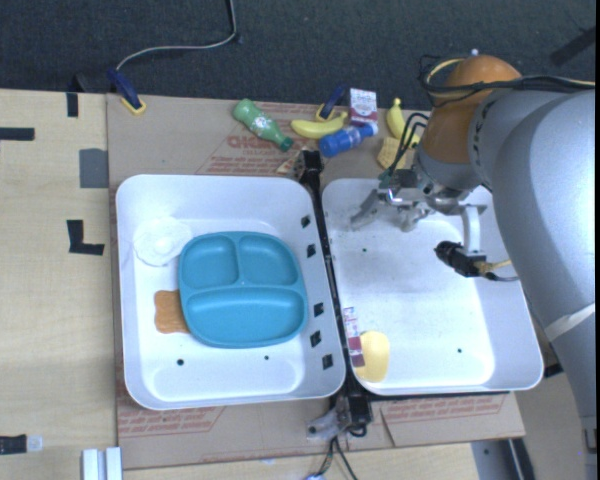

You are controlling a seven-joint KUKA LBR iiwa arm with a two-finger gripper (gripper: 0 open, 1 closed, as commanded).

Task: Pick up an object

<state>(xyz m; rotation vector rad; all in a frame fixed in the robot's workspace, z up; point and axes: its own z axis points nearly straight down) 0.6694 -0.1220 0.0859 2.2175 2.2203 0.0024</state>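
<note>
The grey arm (540,198) with its orange band (460,108) reaches in from the right and bends down over the back of the right-hand shallow white bin (480,368). Its metal 2-finger claw (380,211) hangs low above that bin's rear left part, the fingers pointing left and downward and spread a little, with nothing between them. A black cable fitting (460,258) dangles just right of and nearer than the claw.

Well forward of the claw, at the bin's near left corner, lies a pale yellow rounded object (374,354), touching a small card with red print (353,333); the print is too small to read.

Left of the claw, in the other white bin (140,368), sits a blue 3-compartment plastic plate (242,288), with an orange-brown slab (166,311) and a clear round lid (158,242) at its far side.

Behind the claw, on the brown cardboard (180,138), lie a green bottle (262,124), a yellow banana (316,126), a blue bottle (342,140) and a small red-and-white carton (363,102). Red lettering on the cardboard is unreadable.
</note>
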